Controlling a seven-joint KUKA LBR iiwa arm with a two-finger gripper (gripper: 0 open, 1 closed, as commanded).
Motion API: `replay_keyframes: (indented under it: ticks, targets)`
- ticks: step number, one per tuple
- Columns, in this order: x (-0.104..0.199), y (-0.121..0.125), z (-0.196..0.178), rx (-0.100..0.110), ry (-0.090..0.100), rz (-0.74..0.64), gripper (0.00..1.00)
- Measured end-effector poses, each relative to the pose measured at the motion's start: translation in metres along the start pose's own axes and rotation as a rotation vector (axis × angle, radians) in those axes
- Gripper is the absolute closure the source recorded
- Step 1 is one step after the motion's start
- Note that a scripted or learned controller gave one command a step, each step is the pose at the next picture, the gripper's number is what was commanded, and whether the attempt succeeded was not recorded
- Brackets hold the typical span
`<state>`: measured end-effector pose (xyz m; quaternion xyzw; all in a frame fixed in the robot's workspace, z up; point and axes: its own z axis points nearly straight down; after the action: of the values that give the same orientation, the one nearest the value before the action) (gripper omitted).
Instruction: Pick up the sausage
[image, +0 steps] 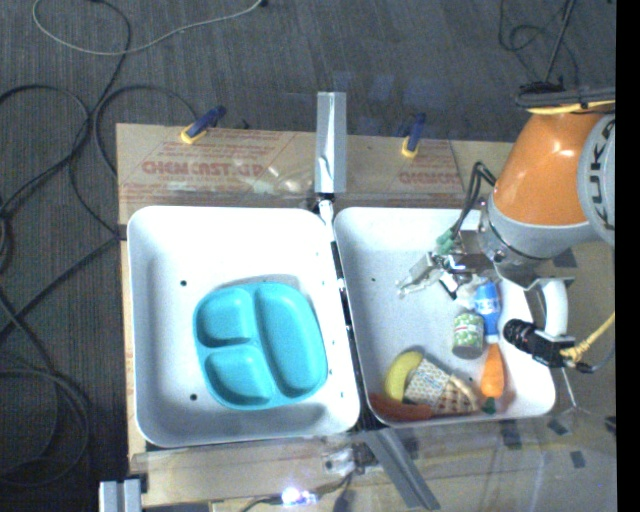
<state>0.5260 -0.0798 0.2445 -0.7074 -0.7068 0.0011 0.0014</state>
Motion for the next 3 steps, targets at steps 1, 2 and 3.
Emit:
replay_keyframes:
  ticks: [1, 2, 3]
  targets:
    - [0.048, -0.041, 0.062, 0.001, 0.0, -0.068, 0.0]
    - [0.033, -0.043, 0.062, 0.0, 0.001, -0.08, 0.0]
    - [0.115, -0.043, 0.062, 0.001, 0.0, -0.091, 0.0]
